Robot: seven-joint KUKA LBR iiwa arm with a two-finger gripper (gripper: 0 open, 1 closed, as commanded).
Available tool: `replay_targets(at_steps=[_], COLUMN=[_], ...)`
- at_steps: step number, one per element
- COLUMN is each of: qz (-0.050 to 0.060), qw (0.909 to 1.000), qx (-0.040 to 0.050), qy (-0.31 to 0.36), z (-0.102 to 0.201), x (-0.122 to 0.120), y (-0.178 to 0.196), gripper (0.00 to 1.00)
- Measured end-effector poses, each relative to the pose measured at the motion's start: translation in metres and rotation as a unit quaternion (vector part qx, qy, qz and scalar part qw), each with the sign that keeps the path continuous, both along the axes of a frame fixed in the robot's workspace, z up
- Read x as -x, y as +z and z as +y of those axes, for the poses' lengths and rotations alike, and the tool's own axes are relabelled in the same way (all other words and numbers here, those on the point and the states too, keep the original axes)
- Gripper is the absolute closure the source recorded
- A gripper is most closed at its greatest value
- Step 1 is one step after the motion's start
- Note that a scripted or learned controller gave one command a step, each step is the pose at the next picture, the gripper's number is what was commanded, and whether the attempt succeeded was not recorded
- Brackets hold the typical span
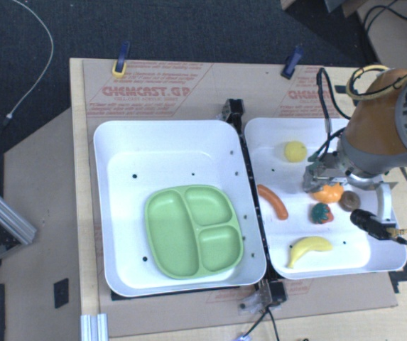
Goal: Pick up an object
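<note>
Orange rounded toy (329,192), mid-right of frame in the right white bin (345,261), sits right under the claw (324,180). Can't tell its opening, so I'd centre over it, clear of the brown ball (349,201).

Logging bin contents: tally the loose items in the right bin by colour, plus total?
Yellow: 2, ball and banana
Orange: 2, carrot-like piece under the gripper, sausage-like piece
Brown: 1, round piece
Teal and red: 1, small piece
Total: 6
</note>
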State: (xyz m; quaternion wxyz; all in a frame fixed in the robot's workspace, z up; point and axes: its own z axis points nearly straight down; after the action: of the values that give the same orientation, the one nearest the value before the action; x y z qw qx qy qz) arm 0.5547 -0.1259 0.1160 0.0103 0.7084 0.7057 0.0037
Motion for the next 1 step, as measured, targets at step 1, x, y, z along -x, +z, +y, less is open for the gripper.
replay_targets(at_steps=[1], qz=[0.007], qw=[1.0], qx=[-0.0041], qy=[0.003], z=[0.0085], x=[-0.0023], y=[0.0598], gripper=[1.0])
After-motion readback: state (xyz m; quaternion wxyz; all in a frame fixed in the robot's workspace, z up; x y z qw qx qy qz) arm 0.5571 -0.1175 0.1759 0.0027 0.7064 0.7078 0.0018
